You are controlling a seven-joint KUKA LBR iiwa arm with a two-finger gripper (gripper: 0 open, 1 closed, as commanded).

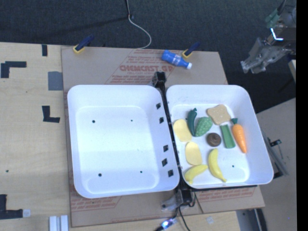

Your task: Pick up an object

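The right bin point(250, 105) holds several toy foods. A slice of toast point(219, 113) lies near its far side, with an orange carrot point(239, 136) and a green cucumber point(227, 135) to its right. A dark green pepper point(192, 121) and a lighter green vegetable point(204, 125) sit mid-bin, next to a brown round piece point(213, 139). Two pale yellow pieces point(182, 130) point(193, 153) lie near the divider, and two bananas point(216, 165) point(194, 173) near the front. My gripper point(259, 59) hangs high at the upper right, beyond the bin's far right corner and well apart from every object.
The left bin point(82, 109) sits beside the right one on a brown board point(139, 66). A blue bottle point(175, 59) lies on the board behind the bins. Yellow-blue clamps point(83, 43) point(191, 48) hold the board's far edge. A cable point(137, 23) hangs at the back.
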